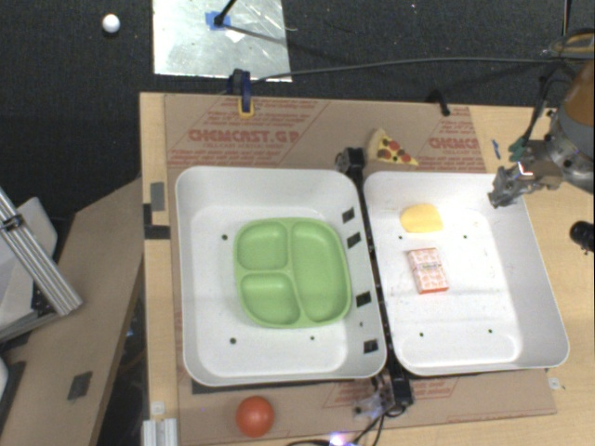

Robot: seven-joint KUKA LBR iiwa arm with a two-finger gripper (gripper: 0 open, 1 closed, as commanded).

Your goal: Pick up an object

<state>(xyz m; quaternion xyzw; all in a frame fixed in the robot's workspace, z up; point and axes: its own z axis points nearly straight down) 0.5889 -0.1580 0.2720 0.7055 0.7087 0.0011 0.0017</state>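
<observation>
In the right bin [521,342] lie a yellow rounded object [421,217] near the back and a small red-and-white box [427,270] in the middle. A green divided plate [291,270] rests in the left bin [204,342]. My gripper [505,193] hangs over the right bin's back right corner, well to the right of the yellow object and above the bin floor. Nothing shows between its tips.
A toy pizza slice [392,149] lies on the cardboard behind the bins. A red ball [255,415] sits on the bench in front of the left bin. A blue clamp [242,89] stands at the cardboard's back edge. A metal frame [33,258] is at the left.
</observation>
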